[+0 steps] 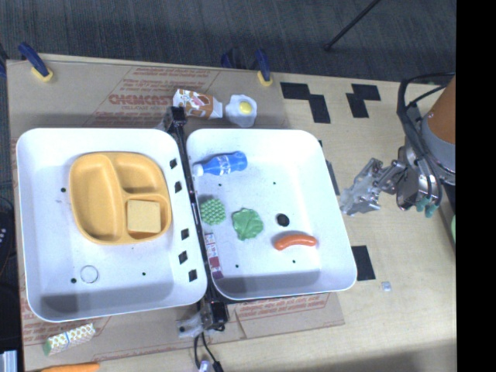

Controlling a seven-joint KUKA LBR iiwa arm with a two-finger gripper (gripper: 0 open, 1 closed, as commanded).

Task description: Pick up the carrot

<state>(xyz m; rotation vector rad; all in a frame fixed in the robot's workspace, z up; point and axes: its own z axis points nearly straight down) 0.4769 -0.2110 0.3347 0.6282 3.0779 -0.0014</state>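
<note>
At the far left we see the left bin (31,208), which holds a yellow divided tray (97,196). A tan square block (144,215) sits in the tray's lower right compartment. Behind the seam between the bins, on the bench (387,316), lie a small brown and white carton (194,104) and, just beside it, a white and yellow piece shaped like a fried egg (242,109).

Next we see the right bin (310,149). A blue bottle (222,163) lies on its side near the bin's back left corner. Below it sit a round green textured piece (211,211) and a green leafy piece (247,223), near each other. A small dark disc (282,221) lies right of the leafy piece. The carrot (294,241) lies flat on the bin floor toward the front right, orange, just below the disc.

At the right, the end effector (358,196) hangs outside the right bin, over the bench. We see nothing between its fingers, and we cannot tell how far they are apart.
</note>
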